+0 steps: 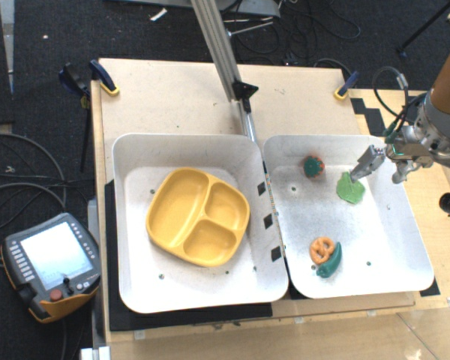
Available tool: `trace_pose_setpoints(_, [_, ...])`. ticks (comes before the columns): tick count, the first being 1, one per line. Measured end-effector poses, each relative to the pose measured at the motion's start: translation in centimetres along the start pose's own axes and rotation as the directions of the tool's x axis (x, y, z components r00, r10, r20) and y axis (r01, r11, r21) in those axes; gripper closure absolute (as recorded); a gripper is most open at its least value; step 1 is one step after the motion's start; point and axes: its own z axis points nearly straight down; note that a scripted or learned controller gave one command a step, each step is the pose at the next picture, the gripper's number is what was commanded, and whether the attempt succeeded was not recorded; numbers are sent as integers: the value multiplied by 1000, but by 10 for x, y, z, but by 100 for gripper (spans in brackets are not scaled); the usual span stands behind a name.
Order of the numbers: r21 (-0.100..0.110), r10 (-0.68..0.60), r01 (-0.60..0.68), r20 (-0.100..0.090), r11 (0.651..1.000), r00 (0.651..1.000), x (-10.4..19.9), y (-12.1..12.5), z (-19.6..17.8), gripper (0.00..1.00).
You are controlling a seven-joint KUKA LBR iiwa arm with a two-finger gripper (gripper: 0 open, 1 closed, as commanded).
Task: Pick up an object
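Green was what caught my eye in the camera view: a flat green piece (351,190) lay in the right bin (405,261), directly under the nearer fingertip of the gripper (385,166). The fingers stood spread wide, one at about the green piece's upper edge and the other off toward the arm's side, with nothing between them. Whether that near finger (367,163) touched the piece or hovered just above it, I could not tell.

A small teal and red object (313,166) sat a little beyond the gripper, away from the arm. An orange and teal toy (325,254) lay well apart from it, toward the front of the bench. The yellow divided plate (199,216) rested farther off in the left bin (127,276).

To my mind the trouble was alignment. The green piece looked off-centre to the spread, under one finger rather than midway, so a descent might have pressed that finger onto it and pinned or shoved it instead of straddling it. It also looked thin and low, so closing fingers could have slid over the top and come away empty.
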Motion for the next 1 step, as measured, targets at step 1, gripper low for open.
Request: trace_pose_setpoints(1, [0,1,-1,0,1000,1000,0,0,0,0])
